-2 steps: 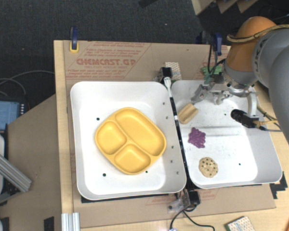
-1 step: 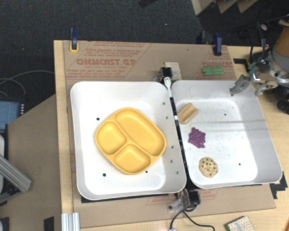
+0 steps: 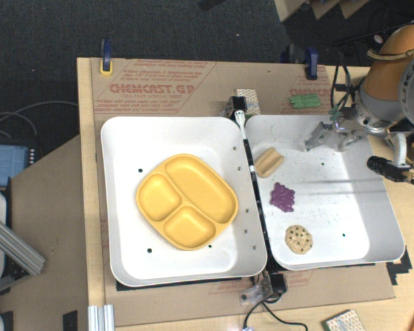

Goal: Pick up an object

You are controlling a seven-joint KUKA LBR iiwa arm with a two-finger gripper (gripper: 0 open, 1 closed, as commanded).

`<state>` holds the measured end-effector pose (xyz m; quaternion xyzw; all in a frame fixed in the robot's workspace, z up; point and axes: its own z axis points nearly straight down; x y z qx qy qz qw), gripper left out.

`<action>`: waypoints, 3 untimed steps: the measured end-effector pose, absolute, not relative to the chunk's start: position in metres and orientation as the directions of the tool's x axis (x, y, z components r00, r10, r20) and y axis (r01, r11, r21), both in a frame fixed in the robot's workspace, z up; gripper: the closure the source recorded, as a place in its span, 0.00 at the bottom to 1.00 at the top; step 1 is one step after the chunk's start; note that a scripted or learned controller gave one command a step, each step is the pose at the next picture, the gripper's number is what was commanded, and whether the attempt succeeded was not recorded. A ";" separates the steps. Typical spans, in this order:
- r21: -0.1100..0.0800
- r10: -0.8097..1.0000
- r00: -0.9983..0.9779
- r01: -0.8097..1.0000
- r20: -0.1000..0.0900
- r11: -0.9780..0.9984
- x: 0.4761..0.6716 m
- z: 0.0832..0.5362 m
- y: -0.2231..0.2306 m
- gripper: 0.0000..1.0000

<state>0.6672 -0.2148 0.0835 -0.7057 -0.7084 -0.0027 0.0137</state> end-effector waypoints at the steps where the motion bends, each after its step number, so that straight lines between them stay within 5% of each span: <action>1: -0.002 1.000 -0.004 1.000 0.002 0.004 0.667 0.085 -0.178 0.00; 2: -0.003 1.000 -0.007 1.000 0.005 0.007 0.667 0.085 -0.098 0.00; 3: 0.000 1.000 -0.001 1.000 0.001 0.001 0.667 0.096 -0.104 1.00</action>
